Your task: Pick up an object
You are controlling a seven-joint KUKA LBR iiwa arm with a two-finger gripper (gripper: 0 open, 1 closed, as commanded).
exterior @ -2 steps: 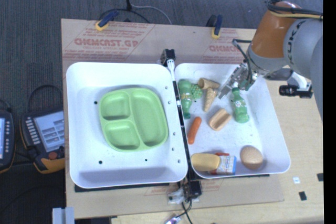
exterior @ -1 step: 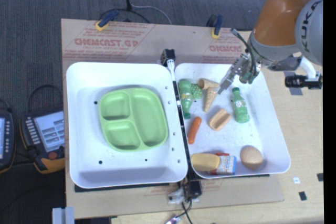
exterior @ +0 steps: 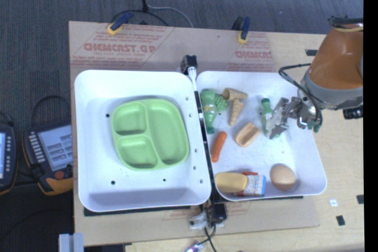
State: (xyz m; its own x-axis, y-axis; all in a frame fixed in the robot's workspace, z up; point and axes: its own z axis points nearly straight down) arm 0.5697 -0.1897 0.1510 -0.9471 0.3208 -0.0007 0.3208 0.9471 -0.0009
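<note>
Metal jaws (exterior: 276, 124) hung in the right bin (exterior: 307, 183), beside a green toy (exterior: 266, 108); their opening was unclear.

Toys crowd right bin (exterior: 319, 183), its right side open

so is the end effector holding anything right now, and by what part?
Cannot be told. The end effector sits low in the right bin, beside a small green item, but the view is too small to show anything gripped.
</note>
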